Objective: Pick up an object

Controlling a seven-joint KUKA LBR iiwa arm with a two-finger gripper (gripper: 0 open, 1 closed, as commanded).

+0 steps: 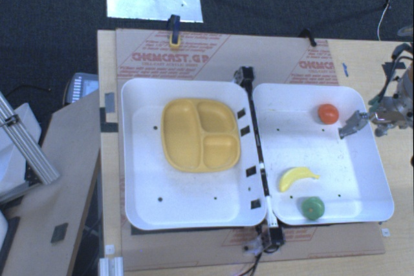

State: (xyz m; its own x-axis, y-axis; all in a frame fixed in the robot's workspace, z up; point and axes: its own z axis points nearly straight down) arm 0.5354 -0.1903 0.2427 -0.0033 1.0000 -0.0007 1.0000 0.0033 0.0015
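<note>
The right bin [346,168] holds three small objects: a red-orange ball [328,114] near its far right corner, a yellow banana [297,178] toward the front, and a green ball [312,207] just in front of the banana. My gripper [367,127] hangs over the bin's right rim, a short way right of and slightly nearer than the red-orange ball. Its fingers stand apart with nothing between them, and it touches none of the objects.
A yellow divided plate [199,134] lies in the middle of the left bin [149,197]. A black clipped divider [253,139] runs between the bins. Bare bin floor lies between the red-orange ball and the banana.
</note>
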